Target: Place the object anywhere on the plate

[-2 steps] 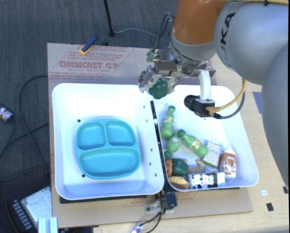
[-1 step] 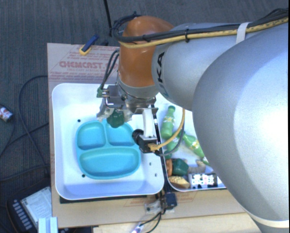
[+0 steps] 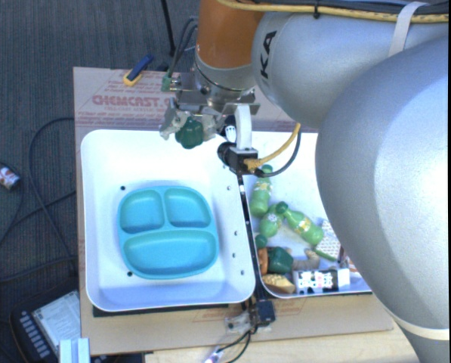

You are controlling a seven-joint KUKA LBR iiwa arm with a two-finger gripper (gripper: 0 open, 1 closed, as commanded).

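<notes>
Looking down: we see two white bins side by side.
Gripper (image 3: 186, 127): we see it closed on a dark green object (image 3: 189, 134), above the far edge of the left bin (image 3: 97, 203).
Plate (image 3: 168, 231): blue, with three compartments, lying in the left bin, apart from the green object.
Right bin (image 3: 282, 290): we see green bottle-shaped toys (image 3: 301, 224) and other small items.

Bright, even light; sharp; arm slightly overexposed.
</notes>
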